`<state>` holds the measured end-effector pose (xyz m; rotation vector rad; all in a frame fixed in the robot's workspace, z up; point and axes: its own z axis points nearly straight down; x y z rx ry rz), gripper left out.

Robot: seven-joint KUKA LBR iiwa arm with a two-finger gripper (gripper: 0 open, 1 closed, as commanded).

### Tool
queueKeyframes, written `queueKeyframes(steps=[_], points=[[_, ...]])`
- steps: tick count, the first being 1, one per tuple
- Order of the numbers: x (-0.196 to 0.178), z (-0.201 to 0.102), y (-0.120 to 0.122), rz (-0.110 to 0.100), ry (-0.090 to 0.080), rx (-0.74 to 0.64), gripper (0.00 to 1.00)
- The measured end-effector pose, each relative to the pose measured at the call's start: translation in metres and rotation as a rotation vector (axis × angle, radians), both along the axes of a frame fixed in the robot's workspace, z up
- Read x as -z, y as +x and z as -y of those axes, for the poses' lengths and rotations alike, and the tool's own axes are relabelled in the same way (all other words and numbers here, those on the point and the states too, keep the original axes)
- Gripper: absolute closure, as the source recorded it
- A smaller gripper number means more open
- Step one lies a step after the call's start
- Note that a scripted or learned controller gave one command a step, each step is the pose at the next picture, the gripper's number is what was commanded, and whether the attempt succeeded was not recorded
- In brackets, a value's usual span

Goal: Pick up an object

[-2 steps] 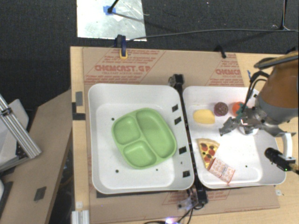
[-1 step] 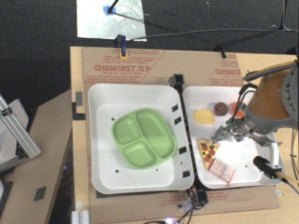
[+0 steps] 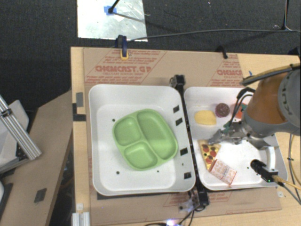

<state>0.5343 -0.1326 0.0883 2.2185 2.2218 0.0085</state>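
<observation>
The two-finger gripper (image 3: 221, 136) hangs low in the right-hand white bin (image 3: 197, 94), its metal fingers reaching out from the grey and orange arm (image 3: 268, 102) toward the middle divider. Whether it is clenched or released cannot be told from this slant; nothing shows between its tips.

Just beyond and slightly below the tip lies the flat toy pizza slice with red dots (image 3: 209, 153), seemingly almost touching the tool. Its long axis runs away from the gripper toward the near rim of the bin, point downward. Judged from this, the slice is the likeliest target, and the coming move would be a short drop forward and down, with the fingers set across the slice's narrow width.

Past the slice, farther from the tool, sits a small white and pink wrapped packet (image 3: 223, 172). On the other side of the gripper are a pale yellow rounded lump (image 3: 205, 117) and a dark red ball (image 3: 222, 109). Well apart, in the left-hand white bin (image 3: 101, 102), rests a green sectioned plastic plate (image 3: 145, 139).
</observation>
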Motion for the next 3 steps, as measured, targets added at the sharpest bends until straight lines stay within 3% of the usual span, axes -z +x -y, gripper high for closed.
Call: queueKeyframes(steps=[1,3], points=[[-0.012,0.001,0.003,0.012,-0.005,0.0,1.0],[-0.123,0.002,0.002,0.002,-0.004,-0.003,1.0]])
